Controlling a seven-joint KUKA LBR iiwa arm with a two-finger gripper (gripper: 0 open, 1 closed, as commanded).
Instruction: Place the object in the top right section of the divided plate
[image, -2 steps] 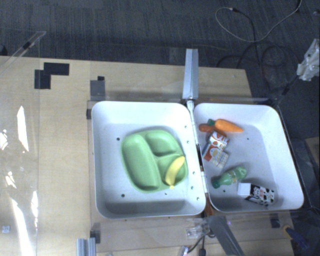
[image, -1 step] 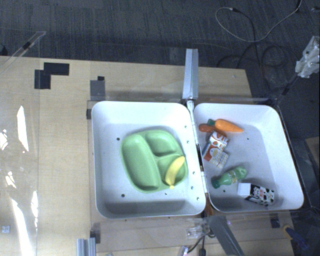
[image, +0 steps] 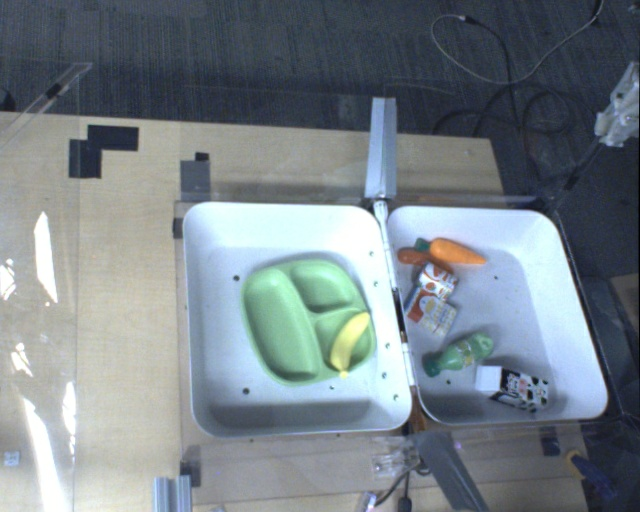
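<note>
The yellow banana, presumably the task's object, lies in the lower right section of the green divided plate, appears light, rigid and smooth, and suits a grip across its middle; jaws state cannot be told.

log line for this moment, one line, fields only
plate: green divided plate in left bin | banana in plate's lower right section | top right section: nothing in it | right bin: carrot, green bottle, cartons
</note>
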